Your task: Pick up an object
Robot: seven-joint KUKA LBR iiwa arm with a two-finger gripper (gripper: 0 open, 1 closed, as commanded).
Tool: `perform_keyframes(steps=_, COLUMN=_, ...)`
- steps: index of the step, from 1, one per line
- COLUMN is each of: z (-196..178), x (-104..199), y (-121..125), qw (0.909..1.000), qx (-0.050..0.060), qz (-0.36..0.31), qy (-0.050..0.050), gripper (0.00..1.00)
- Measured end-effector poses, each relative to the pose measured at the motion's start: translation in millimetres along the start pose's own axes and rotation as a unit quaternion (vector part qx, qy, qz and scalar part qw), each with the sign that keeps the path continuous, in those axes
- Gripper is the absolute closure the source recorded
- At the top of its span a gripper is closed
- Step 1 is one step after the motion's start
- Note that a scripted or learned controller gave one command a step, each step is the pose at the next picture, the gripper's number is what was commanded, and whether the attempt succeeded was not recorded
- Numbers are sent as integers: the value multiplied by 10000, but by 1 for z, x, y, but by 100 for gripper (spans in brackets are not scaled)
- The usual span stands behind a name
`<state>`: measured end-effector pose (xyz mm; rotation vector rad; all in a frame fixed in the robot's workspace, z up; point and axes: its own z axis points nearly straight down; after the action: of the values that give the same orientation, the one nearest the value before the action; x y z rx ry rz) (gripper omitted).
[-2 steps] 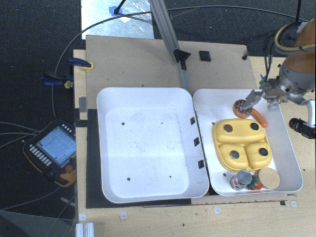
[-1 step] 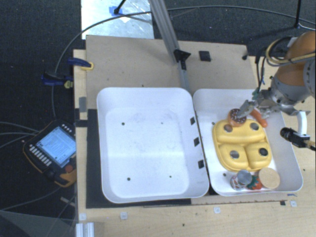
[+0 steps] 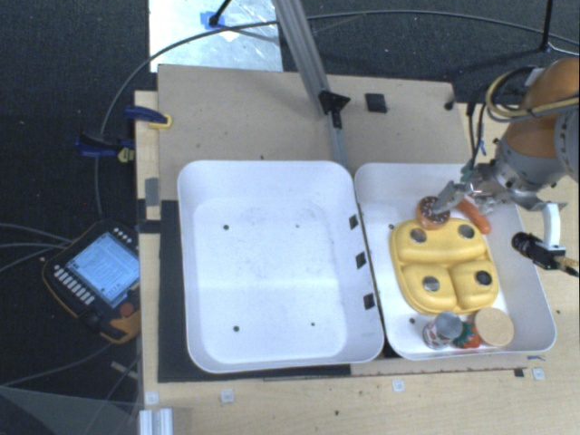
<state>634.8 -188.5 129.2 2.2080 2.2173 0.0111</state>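
Nearest us, at the right bin's [image 3: 540,329] front edge, we see a small jumble [image 3: 450,331] too blurred to name beside a tan disc [image 3: 495,326]. Behind them lies a yellow moulded piece [image 3: 444,264], then a brown ring [image 3: 432,212] and orange carrot [image 3: 474,215]. The gripper [image 3: 446,205] touches the ring; its grip we cannot tell. The left bin [image 3: 272,175] sits beside.
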Motion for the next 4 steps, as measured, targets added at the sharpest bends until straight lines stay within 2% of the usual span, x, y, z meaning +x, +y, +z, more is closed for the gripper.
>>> perform_keyframes(steps=1, z=-9, x=0, y=0, qw=10000, qx=0, qz=-9, qy=8, gripper=100)
perform_keyframes(steps=2, z=-74, x=-2, y=1, qw=10000, qx=27, qz=-4, qy=7, gripper=100)
perform_keyframes(steps=4, z=-107, x=-2, y=4, qw=10000, qx=49, qz=-13, qy=16, gripper=100)
